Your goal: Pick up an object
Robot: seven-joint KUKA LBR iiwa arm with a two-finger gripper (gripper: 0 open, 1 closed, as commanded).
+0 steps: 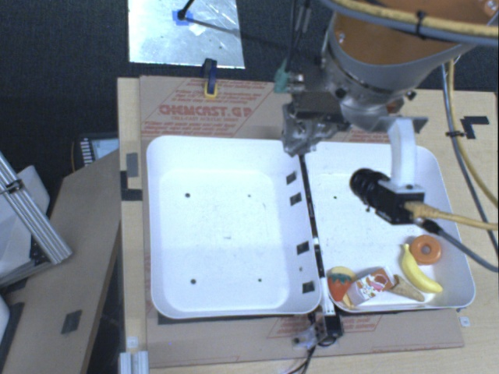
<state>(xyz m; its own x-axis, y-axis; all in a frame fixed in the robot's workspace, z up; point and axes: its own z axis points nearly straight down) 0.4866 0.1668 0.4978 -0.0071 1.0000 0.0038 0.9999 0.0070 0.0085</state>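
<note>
Several small objects lie at the near edge of the right bin [351, 232]: a yellow banana [416, 271], an orange ring-shaped piece [426, 248], a red-orange fruit [340, 281], a small red-and-white packet [369, 286] and a tan cone [407, 289]. My gripper [299, 140] hangs over the far end of the divider between the bins, well away from all of them. Nothing shows in its grasp. The wrist body hides how it stands.
The left bin [218, 224] sits beside the right one. A black cylinder on a white bracket [382, 193] juts from the arm over the right bin. Yellow cables [460, 220] trail to the right. A foil sheet [185, 20] lies behind the bench.
</note>
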